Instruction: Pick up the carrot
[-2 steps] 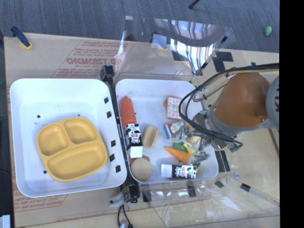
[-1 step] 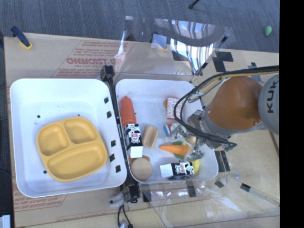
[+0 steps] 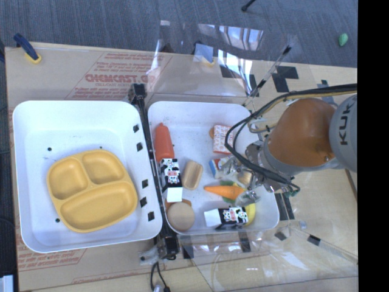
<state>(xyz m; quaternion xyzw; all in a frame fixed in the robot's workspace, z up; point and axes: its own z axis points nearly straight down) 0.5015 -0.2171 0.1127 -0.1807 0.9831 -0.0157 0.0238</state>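
Note:
The carrot (image 3: pixel 223 191), small and orange with a green top, lies in the right bin (image 3: pixel 200 111) near its front right. My gripper (image 3: pixel 250 185) hangs under the orange wrist band (image 3: pixel 301 132), just right of the carrot's green end and very close to it. The wrist and cables hide much of the gripper.
Around the carrot lie a long red-orange sausage-like piece (image 3: pixel 163 142), two cow-print cartons (image 3: pixel 171 175) (image 3: pixel 230 216), a bread slice (image 3: pixel 192 174), a brown egg (image 3: pixel 180 216), a red box (image 3: pixel 220 137) and a yellow piece (image 3: pixel 249 212). The left bin (image 3: pixel 36 120) holds a yellow divided plate (image 3: pixel 91 190).

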